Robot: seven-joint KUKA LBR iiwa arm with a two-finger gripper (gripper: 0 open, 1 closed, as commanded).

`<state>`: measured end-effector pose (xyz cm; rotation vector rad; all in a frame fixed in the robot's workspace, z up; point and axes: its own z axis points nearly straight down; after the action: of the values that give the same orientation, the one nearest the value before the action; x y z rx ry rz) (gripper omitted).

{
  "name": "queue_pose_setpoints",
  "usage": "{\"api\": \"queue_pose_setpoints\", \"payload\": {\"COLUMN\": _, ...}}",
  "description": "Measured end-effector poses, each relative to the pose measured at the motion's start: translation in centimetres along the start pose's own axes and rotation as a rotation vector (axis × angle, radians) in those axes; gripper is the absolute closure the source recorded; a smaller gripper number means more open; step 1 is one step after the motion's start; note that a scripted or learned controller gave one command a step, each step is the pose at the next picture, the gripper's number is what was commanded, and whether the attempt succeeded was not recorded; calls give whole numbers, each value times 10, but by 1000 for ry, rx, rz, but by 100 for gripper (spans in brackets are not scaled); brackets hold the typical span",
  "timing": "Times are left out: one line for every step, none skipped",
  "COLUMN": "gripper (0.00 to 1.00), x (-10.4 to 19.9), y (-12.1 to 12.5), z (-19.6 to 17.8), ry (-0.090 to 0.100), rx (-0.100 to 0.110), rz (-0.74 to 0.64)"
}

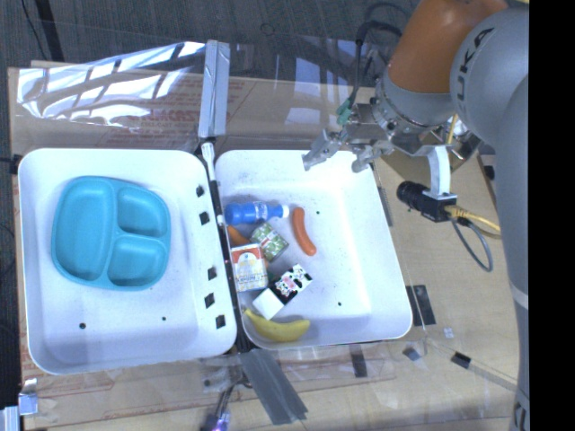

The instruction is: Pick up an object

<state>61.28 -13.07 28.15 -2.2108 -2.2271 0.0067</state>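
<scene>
Gripper (339,151) hangs over the far rim of the right bin (382,268), fingers spread apart with nothing between them, so the pick is, I judge, at the approach step. Next it must travel toward the near-left and descend: the sausage (304,231) lies nearest, the blue bottle (254,212) beyond, the banana (277,328) well apart
</scene>
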Motion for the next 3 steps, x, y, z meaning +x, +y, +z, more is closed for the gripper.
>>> {"api": "queue_pose_setpoints", "payload": {"gripper": 0, "x": -26, "y": -49, "z": 88, "ry": 1, "rx": 1, "rz": 103}}
{"api": "queue_pose_setpoints", "payload": {"gripper": 0, "x": -48, "y": -31, "z": 185, "ry": 2, "rx": 0, "rz": -85}}
{"api": "queue_pose_setpoints", "payload": {"gripper": 100, "x": -48, "y": -31, "z": 175, "ry": 2, "rx": 1, "rz": -90}}
